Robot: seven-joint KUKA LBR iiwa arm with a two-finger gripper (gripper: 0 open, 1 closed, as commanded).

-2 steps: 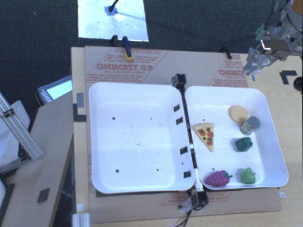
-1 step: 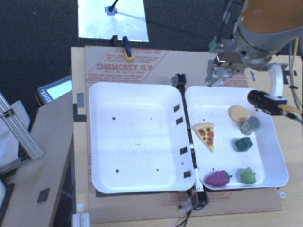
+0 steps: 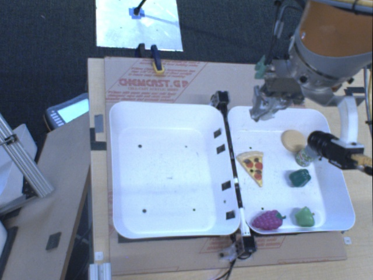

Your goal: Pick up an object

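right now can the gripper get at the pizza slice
Probably yes. The pizza slice lies flat on the floor of the right bin with nothing touching it, and the gripper hangs above that bin's far edge with nothing between them.

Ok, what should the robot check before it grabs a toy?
1. Something to pick in the right bin: ok, the purple grapes and more lie there.
2. Gripper over that bin: ok, near its far left corner.
3. Gripper right above a toy: not ok; the pizza slice lies apart from it.
4. Pizza slice clear of neighbours: ok, it lies alone.
5. Gripper ready to close: cannot tell.
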